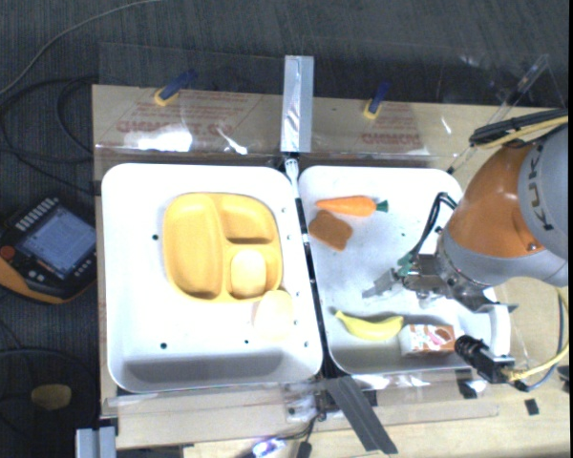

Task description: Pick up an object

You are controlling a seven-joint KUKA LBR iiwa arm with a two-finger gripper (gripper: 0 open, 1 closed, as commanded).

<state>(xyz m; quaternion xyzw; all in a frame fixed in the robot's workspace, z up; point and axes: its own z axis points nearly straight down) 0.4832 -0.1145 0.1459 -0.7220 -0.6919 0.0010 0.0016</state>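
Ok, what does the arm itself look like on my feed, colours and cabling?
The arm is grey with a broad orange band above the wrist and dark lettering on its shell. A black cable loops down to the small metallic gripper. Yellow cables run along the bench beside it.

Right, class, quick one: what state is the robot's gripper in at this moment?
Gripper: over the right bin, nothing seen between its fingers; open or shut cannot be told.

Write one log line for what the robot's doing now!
gripper over right bin | near banana | nothing held
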